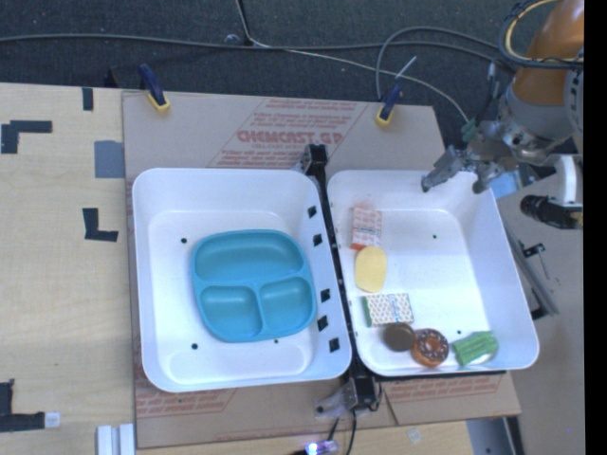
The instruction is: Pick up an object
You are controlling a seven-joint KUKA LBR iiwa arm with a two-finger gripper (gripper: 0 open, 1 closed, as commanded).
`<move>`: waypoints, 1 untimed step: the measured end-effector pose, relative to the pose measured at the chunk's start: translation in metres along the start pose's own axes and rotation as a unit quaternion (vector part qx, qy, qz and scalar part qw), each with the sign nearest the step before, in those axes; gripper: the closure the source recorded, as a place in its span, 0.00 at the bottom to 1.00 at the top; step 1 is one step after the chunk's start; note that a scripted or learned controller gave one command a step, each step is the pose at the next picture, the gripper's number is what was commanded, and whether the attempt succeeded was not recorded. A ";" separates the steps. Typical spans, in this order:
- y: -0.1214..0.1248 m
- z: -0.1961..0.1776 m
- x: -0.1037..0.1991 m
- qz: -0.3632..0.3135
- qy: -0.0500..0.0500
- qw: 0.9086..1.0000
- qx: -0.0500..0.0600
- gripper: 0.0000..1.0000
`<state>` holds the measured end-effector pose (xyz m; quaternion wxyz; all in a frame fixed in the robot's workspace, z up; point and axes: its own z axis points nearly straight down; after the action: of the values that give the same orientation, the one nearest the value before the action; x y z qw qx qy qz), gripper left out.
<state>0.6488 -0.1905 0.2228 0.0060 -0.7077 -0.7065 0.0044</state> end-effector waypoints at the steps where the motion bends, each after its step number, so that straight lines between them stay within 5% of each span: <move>1: 0.003 -0.009 0.000 -0.002 -0.001 1.000 -0.007 0.00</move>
<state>0.6517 -0.1901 0.2315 0.0003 -0.7066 -0.7076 0.0006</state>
